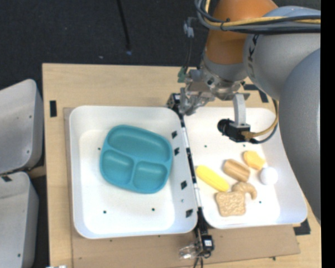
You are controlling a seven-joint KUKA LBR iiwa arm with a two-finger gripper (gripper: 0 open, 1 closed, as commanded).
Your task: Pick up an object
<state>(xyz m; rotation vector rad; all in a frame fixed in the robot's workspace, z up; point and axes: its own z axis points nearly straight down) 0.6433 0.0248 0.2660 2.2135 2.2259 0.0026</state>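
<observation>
While claw (185, 102) grip unclear | left bin (84, 216): teal tray (136, 158) | right bin (290, 205): food toys (232, 182)

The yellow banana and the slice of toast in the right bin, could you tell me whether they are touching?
Apart. The camera view shows a strip of white bin floor between the banana and the upper left corner of the toast.

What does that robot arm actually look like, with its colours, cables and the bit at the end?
The arm is thick, rounded and smooth grey, with a bulging orange band above the wrist. Yellow and dark cables loop over the orange part and run back along the grey shell. Below it sits a cluttered grey metal gripper, with a small black unit hanging beside it on a cable.
</observation>
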